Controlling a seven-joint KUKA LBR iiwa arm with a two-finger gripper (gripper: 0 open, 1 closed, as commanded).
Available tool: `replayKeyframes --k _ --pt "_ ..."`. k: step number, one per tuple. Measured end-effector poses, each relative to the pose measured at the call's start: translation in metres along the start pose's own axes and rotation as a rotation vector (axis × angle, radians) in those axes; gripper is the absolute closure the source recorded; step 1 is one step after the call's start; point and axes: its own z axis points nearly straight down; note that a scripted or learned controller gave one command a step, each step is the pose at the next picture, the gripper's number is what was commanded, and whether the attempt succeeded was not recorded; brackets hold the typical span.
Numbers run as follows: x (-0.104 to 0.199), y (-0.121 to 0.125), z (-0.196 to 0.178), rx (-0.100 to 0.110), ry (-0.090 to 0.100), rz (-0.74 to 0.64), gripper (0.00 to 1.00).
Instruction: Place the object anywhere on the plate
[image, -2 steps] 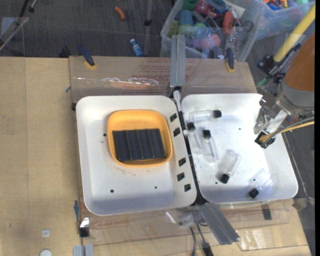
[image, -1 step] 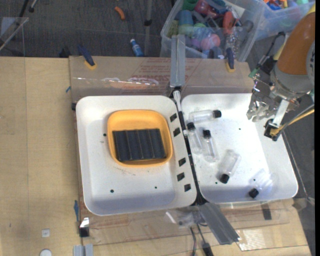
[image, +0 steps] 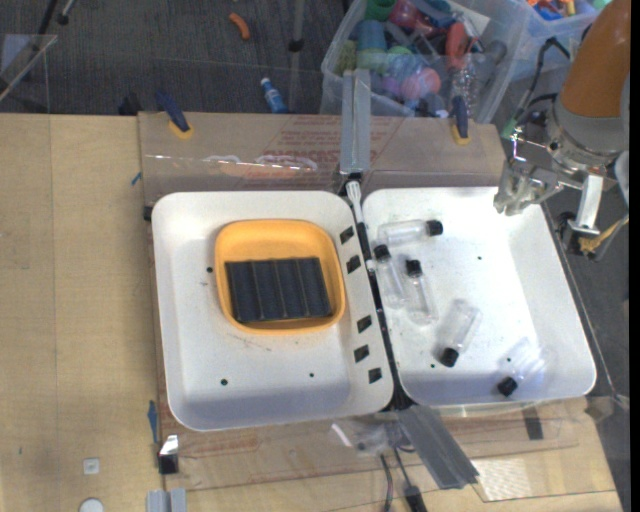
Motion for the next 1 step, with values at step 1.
replayKeyframes --k 1 --pt "-0.0169 0.0061 -0.0360 -0.001 0.000 -0.181 1.00"
